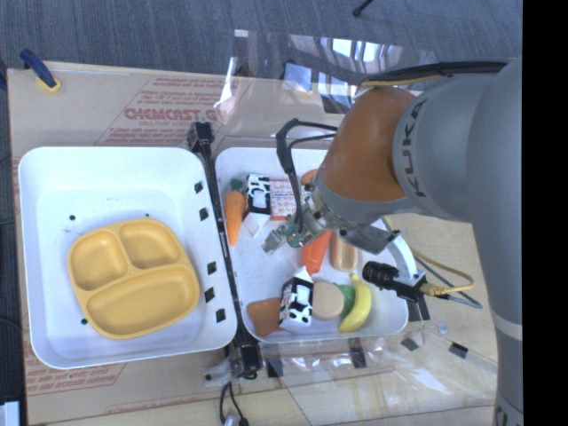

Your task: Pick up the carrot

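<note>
Carrot [233,215] lies by the right bin's [266,162] left wall. Gripper [286,237] hangs near; its grip maybe hidden, I cannot tell. Brown table [133,114], grey carpet [133,16].

An orange carrot [233,215] with a green top lies lengthwise along the right bin's left wall.
</note>
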`<control>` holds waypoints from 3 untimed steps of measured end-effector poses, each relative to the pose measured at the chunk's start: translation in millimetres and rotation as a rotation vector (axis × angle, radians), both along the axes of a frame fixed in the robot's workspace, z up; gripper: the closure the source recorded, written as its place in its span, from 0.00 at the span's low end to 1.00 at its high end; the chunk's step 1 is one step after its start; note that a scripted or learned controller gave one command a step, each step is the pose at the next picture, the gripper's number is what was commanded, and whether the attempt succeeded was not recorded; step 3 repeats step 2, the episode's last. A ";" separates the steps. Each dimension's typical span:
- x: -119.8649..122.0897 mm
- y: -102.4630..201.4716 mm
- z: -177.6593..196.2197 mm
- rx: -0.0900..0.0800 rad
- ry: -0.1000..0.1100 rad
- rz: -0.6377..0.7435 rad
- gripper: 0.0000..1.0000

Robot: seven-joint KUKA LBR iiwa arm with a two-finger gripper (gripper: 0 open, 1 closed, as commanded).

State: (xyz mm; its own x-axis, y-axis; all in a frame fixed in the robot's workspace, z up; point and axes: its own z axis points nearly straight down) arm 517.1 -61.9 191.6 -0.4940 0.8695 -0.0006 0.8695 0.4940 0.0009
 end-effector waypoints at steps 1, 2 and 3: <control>33.2 70.9 -1.0 0.000 0.004 -0.382 1.00; -14.6 50.8 -0.9 -0.001 0.006 0.095 1.00; -14.6 50.8 -0.9 -0.001 0.006 0.095 1.00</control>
